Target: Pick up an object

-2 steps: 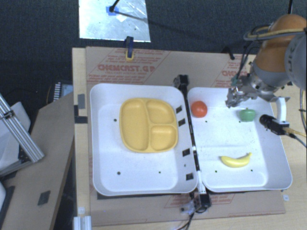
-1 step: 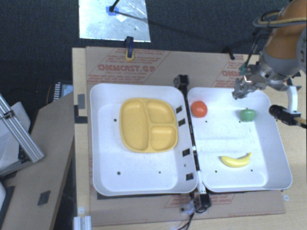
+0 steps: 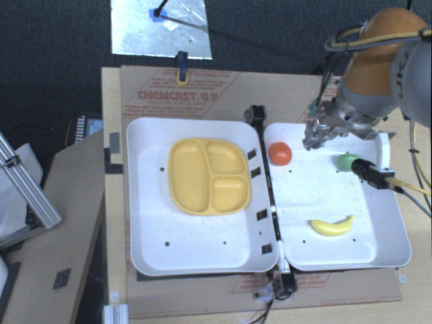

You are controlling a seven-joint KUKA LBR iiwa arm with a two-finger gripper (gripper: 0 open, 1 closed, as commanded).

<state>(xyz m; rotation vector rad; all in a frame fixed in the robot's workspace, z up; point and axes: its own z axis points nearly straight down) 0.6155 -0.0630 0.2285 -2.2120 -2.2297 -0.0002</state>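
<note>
1. Nearest the camera, a yellow banana (image 3: 331, 226) lies flat at about five o'clock in the right bin (image 3: 388, 245), well apart from everything else and clear of the walls.
2. In the left bin (image 3: 145, 248), a yellow divided plate (image 3: 208, 176) sits near the centre, well apart from the arm's work.
3. Further back in the right bin, a red-orange tomato (image 3: 280, 154) rests at about ten o'clock, just beside the divider between the bins.
4. A green object (image 3: 347, 161) lies at about two o'clock in the same bin, partly hidden behind a black part of the arm, so its shape is hard to read.
5. The gripper (image 3: 314, 138) hangs over the bin's far edge near twelve o'clock, between the tomato and the green object. Nothing is seen between its fingers; whether they stand apart or together cannot be told at this size.
6. From the gripper, the tomato lies at about eight o'clock and near; the green object at about four o'clock; the banana at six o'clock, well apart.
7. Judged from this, the tomato is the likeliest target. To take it well, centre over it before descending, since a round fruit may roll, and keep the fingers clear of the divider.
</note>
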